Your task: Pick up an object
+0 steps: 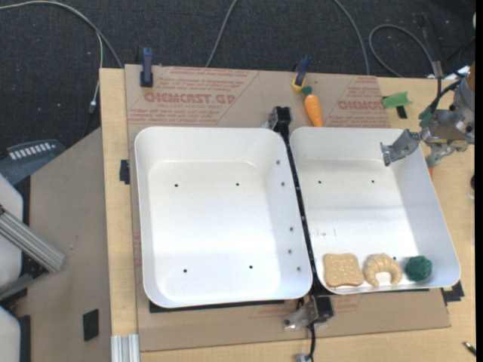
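Claw (407,148) at far right rim of right bin (355,202) — finger state unclear. Cracker (342,270), croissant (382,269), green ball (418,268) line bin's near edge — well apart, straight toward camera.

A: The two bins, left bin (219,217) and right bin (362,202), look like smooth white plastic with a soft sheen.

B: And the bench top (113,202)?

A: Matt, pale wood-like board, with a printed brown cardboard sheet (196,89) on it. The floor (60,51) looks like rough dark carpet.

B: The toy cracker (342,269)?

A: Matt and grainy; the croissant (383,269) looks glossier.
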You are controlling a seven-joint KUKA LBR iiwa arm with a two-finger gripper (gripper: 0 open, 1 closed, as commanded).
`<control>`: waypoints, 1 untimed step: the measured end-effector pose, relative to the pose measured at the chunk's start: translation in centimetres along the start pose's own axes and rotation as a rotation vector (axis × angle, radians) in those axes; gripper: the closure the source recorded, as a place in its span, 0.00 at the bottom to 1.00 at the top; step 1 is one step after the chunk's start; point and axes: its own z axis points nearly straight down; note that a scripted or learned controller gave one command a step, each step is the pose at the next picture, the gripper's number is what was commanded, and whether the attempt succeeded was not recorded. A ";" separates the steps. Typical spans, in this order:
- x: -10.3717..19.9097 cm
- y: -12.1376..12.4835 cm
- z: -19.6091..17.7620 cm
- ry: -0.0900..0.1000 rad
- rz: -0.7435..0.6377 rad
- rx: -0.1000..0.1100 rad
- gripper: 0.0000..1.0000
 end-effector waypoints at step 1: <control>0.0 -4.8 3.4 0.001 0.001 0.003 0.00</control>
